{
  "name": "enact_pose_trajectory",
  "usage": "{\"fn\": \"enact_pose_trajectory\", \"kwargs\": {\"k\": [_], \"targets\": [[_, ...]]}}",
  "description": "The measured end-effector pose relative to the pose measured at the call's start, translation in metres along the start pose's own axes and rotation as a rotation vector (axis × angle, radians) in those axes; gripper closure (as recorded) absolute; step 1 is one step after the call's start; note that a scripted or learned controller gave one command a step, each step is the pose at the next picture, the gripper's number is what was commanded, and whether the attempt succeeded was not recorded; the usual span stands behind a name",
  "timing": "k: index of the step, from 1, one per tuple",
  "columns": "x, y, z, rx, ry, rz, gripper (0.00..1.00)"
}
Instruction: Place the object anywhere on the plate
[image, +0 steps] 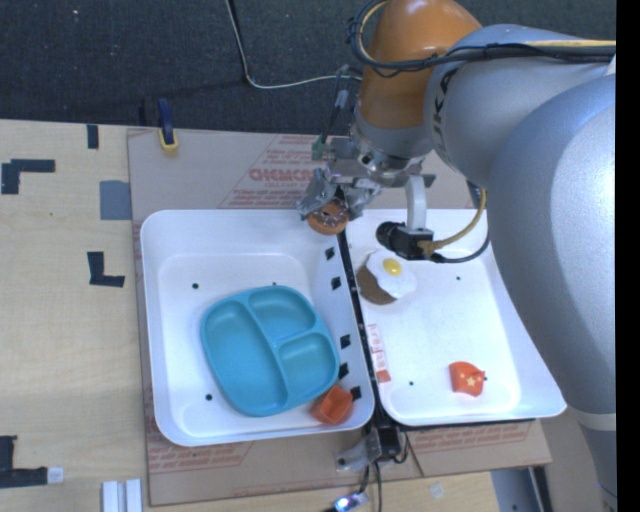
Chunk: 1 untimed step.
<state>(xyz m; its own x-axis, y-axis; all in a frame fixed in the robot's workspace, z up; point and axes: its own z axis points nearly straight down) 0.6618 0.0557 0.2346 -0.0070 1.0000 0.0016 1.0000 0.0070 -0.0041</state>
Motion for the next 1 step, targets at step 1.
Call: {"fn": "enact_pose_trajectory", "kwargs": {"k": [1], "targets": [[0.0536, -0.0118, 0.0125, 0.000, -0.001, 0.000, 1.00]]}}
